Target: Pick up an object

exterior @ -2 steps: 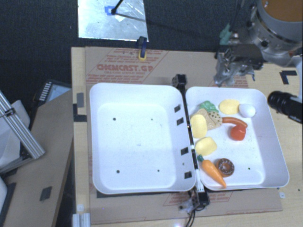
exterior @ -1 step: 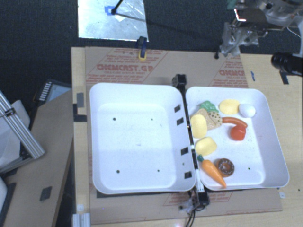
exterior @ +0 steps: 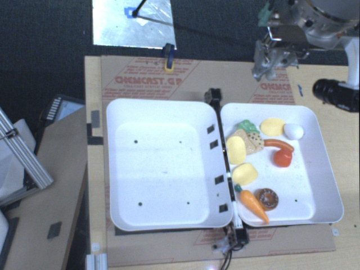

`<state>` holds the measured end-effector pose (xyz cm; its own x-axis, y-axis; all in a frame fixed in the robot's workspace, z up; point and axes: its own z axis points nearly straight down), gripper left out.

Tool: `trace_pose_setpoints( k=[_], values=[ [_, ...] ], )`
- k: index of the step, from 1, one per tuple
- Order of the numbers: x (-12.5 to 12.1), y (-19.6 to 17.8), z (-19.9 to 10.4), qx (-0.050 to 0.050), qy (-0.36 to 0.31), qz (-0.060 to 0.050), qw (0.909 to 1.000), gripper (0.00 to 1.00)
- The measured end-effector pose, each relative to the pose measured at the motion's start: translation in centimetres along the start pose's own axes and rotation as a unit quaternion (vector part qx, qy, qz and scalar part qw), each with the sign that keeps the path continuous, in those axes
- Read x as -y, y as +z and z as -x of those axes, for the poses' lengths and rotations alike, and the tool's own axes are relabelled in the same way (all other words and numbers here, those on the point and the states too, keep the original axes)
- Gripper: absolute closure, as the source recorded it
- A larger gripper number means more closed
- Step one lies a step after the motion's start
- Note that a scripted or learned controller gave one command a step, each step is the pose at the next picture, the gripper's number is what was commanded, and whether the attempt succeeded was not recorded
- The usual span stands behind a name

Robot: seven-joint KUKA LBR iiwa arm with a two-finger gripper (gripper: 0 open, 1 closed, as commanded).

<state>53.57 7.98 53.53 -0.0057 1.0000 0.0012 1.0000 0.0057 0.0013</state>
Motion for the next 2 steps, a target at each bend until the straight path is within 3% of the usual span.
trace_pose_setpoints(
  k=[1, 2],
  values=[
    [-8.3, 1.9, 4.3, 0.002, 0.004, 0.001, 1.0000, 1.00],
    [-13.5, -0.1, 3.2, 0.001, 0.001, 0.003, 1.0000, 1.00]
  ],
)
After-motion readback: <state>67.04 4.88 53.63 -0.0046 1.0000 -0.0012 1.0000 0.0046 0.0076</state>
